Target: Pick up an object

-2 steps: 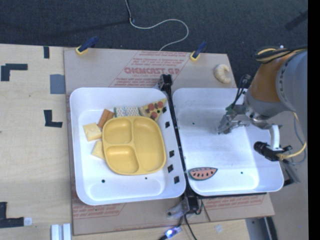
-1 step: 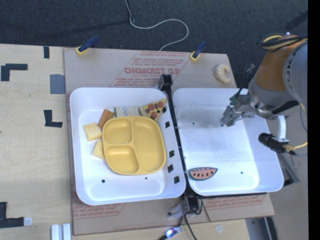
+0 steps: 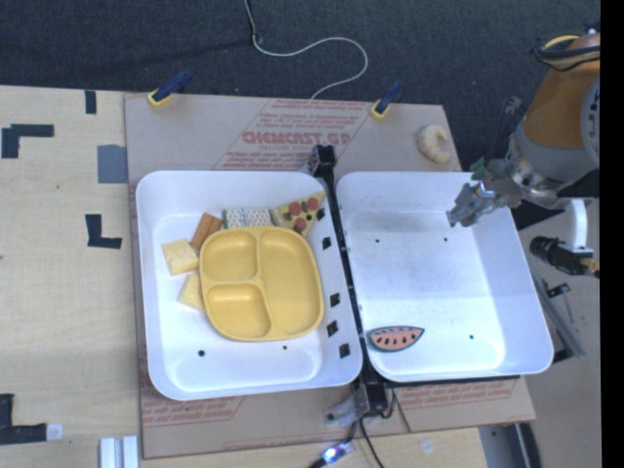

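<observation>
The pincer [image 3: 466, 213] hung over the right bin's [image 3: 507, 291] far edge, whether released or clenched I could not tell, with the watermelon slice [image 3: 395, 337] well below it, not picked up.

Pincer [image 3: 466, 210] over rt bin [image 3: 507, 291] (watermelon slice [image 3: 395, 337] near front)

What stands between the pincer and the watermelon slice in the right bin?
Nothing visible. The pincer hovers at the right bin's far right part; the watermelon slice lies alone near its front left, with bare floor between.
</observation>
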